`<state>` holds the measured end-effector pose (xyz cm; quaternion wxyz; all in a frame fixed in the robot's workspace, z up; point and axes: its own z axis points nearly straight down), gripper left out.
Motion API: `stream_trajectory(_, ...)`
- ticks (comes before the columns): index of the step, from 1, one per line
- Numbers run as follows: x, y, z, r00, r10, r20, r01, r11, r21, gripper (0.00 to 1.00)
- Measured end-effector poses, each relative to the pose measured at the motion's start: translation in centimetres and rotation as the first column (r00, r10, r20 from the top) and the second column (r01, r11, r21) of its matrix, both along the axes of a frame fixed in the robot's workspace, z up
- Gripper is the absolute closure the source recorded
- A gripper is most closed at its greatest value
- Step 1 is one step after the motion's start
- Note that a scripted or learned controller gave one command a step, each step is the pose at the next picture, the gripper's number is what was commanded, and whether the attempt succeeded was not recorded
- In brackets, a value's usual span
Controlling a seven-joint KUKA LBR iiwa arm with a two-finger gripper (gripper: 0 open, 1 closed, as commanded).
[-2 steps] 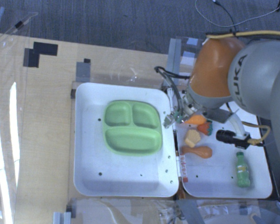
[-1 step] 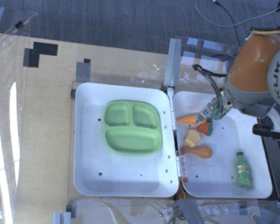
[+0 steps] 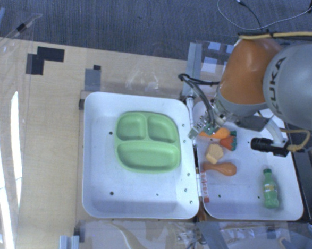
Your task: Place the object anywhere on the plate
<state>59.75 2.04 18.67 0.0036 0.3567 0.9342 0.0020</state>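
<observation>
A green divided plate lies in the middle of the left white bin. My gripper hangs low over the upper left corner of the right bin, right at an orange and green toy vegetable. Below it lie a tan wedge and a brown-orange drumstick-shaped toy. A small green bottle lies at the right of that bin. The arm's orange band and grey body hide the bin's far part.
A wall between the two bins runs just left of the gripper. A black cable end juts out under the arm. Clear acrylic panels border the bench on the left and at the front.
</observation>
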Motion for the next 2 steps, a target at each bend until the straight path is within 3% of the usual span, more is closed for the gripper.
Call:
stream_trajectory(1, -2.7, 6.6, 4.8, 1.0, -0.017, 0.001, 0.017, 1.0, 0.001, 1.0)
stream_trajectory(2, -3.0, 0.6, 0.5, 0.973, -0.23, -0.003, 0.23, 0.973, 0.0, 1.0)
